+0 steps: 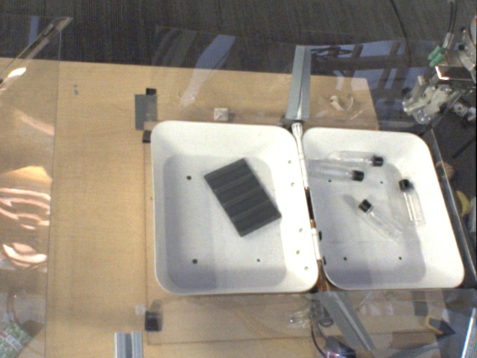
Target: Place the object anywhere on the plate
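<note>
Clear vials (pixel 373 189), outlines barely visible.

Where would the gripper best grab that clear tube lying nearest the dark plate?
Probably mid-barrel on the clear tube, coming straight down from above. It lies flat and roughly crosswise in the right bin, so fingers closing across its narrow width should fit. Its black cap end sits close to a second tube, so gripping nearer the left, open end looks safer.
</note>
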You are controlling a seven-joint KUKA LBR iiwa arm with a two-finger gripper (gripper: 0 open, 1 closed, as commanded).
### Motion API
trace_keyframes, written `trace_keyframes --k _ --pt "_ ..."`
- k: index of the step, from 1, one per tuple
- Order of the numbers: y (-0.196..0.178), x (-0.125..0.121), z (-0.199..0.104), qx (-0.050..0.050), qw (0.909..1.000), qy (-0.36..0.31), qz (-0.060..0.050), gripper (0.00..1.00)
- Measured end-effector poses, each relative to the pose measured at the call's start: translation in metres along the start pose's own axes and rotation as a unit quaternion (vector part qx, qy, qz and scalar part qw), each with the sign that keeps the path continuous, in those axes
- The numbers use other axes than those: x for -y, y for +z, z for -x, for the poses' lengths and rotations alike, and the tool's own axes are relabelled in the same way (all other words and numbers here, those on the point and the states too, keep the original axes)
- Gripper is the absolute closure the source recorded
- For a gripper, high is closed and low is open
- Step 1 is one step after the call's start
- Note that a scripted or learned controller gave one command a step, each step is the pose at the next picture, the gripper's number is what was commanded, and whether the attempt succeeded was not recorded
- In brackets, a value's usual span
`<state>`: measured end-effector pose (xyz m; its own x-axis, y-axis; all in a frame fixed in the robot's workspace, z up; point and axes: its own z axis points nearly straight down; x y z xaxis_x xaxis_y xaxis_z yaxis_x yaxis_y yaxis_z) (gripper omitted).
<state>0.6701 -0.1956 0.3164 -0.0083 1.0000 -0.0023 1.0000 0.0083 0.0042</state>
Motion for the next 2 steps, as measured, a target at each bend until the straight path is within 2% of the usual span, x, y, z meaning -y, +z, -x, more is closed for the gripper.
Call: trace_keyframes --k 1,2 --pt "-0.0323 0.0005 0.0083 0.0 0.9811 0.194 -0.001 1.0" --pt "-0.0252 0.0004 -0.0005 0.0 0.9654 0.261 -0.001 1.0"
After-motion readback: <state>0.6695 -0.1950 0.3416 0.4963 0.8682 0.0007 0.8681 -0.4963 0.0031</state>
